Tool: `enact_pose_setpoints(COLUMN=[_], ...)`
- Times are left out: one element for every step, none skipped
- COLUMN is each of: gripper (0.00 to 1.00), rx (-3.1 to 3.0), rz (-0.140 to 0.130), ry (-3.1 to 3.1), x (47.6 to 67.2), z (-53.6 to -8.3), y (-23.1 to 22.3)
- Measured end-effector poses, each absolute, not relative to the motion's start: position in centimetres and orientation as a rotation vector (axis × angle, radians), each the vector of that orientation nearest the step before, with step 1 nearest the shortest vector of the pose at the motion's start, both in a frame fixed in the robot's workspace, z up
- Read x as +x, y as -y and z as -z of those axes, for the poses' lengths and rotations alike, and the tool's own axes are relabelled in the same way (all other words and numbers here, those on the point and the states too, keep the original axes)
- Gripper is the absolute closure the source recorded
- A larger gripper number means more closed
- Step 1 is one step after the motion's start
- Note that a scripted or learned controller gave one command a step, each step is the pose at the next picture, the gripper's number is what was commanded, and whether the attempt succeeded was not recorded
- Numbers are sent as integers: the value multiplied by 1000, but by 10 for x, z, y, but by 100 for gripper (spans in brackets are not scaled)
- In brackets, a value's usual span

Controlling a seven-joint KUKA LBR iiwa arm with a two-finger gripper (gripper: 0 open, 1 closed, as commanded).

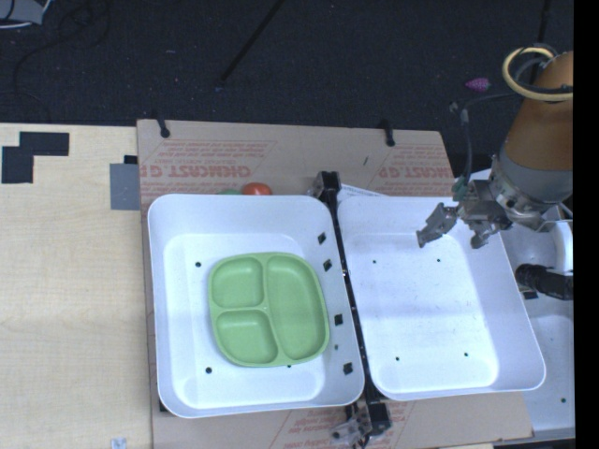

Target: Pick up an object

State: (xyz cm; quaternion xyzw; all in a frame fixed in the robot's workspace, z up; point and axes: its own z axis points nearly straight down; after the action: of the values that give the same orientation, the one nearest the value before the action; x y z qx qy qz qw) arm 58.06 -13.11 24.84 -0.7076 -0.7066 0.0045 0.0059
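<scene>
A light green divided plate [268, 308] with three compartments lies flat in the left white bin [178, 251]. My gripper [459, 230] hangs over the upper right part of the right white bin [449, 363], far to the right of the plate. Its two grey fingers [432, 225] are spread apart with nothing between them. The grey arm with its orange band comes in from the right edge above the gripper.
A small red and green object [251, 190] peeks out behind the left bin's far rim, on the cardboard sheet [281, 162] under both bins. A black clip divider [339, 279] runs between the bins. Wooden bench surface lies to the left.
</scene>
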Motion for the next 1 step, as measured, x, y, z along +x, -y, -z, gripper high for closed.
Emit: enact_pose_setpoints(gripper=[0], rx=[-2219], rz=[-2], ry=[2220], x=[583], z=[-256], y=[131])
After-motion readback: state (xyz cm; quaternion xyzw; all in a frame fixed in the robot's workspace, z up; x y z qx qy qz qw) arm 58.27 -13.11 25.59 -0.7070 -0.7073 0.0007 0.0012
